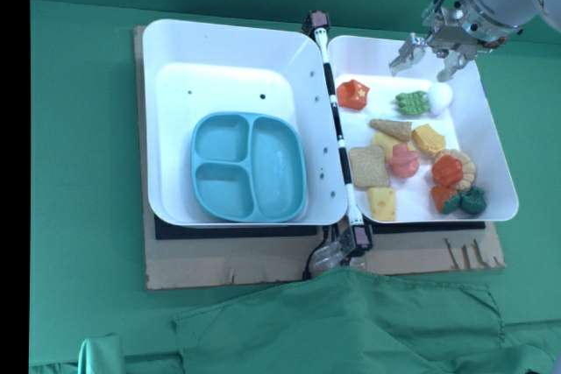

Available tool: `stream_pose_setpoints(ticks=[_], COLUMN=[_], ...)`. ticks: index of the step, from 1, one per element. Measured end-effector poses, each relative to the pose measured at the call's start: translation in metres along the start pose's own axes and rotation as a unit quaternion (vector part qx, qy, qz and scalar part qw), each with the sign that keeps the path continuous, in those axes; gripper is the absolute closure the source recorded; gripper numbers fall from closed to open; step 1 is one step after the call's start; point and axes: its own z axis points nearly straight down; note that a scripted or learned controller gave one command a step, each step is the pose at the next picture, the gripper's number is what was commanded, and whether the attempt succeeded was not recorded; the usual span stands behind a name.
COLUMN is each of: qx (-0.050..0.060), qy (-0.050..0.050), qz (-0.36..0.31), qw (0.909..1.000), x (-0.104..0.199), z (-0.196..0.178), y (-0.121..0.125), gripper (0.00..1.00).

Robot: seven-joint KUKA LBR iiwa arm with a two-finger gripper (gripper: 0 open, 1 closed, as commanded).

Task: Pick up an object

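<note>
My gripper (431,59) hangs over the back of the right bin (491,144), open, with nothing between its fingers. Just below it lie a white egg-like ball (440,95) and a green ridged piece (410,102). Farther left sits a red piece with a yellow star (352,93). Toward the front of the bin lie a tan wedge (391,129), a yellow ridged piece (428,138), a pink piece (404,160), a slice of toast (369,166), a cheese block (381,203), a red pepper-like piece (447,171) and a dark green piece (472,201).
The left bin (175,57) holds a light blue three-compartment plate (249,165). A hinged divider (337,131) runs between the bins. Cardboard (219,271) lies under them, and green cloth (351,328) is bunched at the front.
</note>
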Motion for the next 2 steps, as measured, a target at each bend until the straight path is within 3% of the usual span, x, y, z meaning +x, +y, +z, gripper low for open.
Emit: stream_pose_setpoints(ticks=[1,2], qx=[0.002,-0.004], qy=[-0.002,-0.003], qz=[0.001,0.002], qw=[1.0,1.0], x=[-0.039,-0.038], z=[0.075,0.055], y=[0.043,0.045], gripper=[0.0,1.0])
